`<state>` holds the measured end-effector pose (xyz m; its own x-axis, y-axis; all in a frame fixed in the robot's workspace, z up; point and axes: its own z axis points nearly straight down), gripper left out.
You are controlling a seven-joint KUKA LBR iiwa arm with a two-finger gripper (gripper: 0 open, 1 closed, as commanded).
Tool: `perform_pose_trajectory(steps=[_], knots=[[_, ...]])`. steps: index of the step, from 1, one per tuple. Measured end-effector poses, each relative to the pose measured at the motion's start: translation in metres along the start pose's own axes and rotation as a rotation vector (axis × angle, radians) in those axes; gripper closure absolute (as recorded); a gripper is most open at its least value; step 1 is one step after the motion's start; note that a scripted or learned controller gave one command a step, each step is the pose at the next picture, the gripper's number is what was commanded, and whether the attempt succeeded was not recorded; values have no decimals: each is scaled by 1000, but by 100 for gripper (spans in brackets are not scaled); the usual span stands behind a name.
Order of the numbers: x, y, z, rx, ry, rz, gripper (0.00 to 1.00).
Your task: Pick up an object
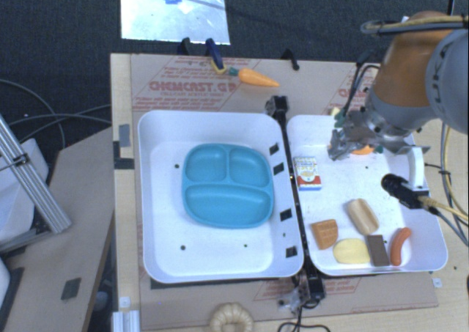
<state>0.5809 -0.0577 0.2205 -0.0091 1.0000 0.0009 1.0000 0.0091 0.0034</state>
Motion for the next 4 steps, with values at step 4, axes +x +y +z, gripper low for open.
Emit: perform_pose_trajectory(steps=[4], knots=[[139,79,0,2,-1,4,100]])
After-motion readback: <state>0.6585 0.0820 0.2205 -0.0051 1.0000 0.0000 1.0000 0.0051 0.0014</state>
